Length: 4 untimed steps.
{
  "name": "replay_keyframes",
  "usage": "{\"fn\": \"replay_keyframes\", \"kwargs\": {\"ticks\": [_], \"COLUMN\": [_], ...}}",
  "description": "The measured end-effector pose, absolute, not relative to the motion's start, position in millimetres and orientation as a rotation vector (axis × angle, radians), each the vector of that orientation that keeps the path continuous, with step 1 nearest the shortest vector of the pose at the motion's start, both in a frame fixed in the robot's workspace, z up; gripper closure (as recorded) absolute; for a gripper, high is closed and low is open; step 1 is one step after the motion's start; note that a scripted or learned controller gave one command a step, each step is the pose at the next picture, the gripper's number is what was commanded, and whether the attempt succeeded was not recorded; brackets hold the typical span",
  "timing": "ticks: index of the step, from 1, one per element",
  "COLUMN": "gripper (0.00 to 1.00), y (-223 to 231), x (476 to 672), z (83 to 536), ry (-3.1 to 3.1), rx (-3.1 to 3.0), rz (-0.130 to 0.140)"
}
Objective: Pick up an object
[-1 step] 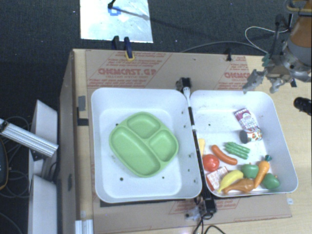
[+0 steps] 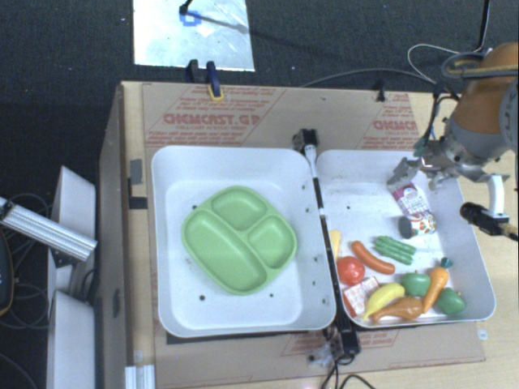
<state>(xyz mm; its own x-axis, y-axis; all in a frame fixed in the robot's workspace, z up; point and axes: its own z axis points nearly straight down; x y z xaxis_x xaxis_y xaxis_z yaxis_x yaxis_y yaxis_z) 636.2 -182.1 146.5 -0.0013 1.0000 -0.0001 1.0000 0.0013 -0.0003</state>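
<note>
My gripper (image 2: 419, 171) hovers over the far part of the right bin (image 2: 483, 286), its two fingers spread with nothing between them. Just in front of it lies a pink and white packet (image 2: 409, 199), and a small can (image 2: 423, 225) rests against the packet's near end. Nearer the front lie a green cucumber (image 2: 395, 249), an orange sausage (image 2: 372, 257), a red tomato (image 2: 350, 270), a yellow banana (image 2: 383, 298), a green pepper (image 2: 416, 283) and a carrot (image 2: 436, 285).
The left bin (image 2: 174, 177) holds a green divided plate (image 2: 238, 239). A ridge (image 2: 320, 217) separates the two bins. A cable and a black fitting (image 2: 485, 217) hang by the right bin's far right wall. The right bin's floor is bare at its far left.
</note>
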Motion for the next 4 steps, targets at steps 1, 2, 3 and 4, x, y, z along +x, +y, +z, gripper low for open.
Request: {"fn": "replay_keyframes", "kwargs": {"ticks": [1, 2, 3, 4], "gripper": [0.0, 0.0, 0.0, 0.0], "y": [-201, -191, -206, -207], "x": [668.8, 613.5, 669.3, 626.7], "z": [84, 85, 86, 85], "ry": [-2.227, -2.224, -2.224, -2.225], "rx": [-2.218, -2.221, -2.217, -2.221], "rz": [-0.001, -0.001, -0.001, -0.001]}}
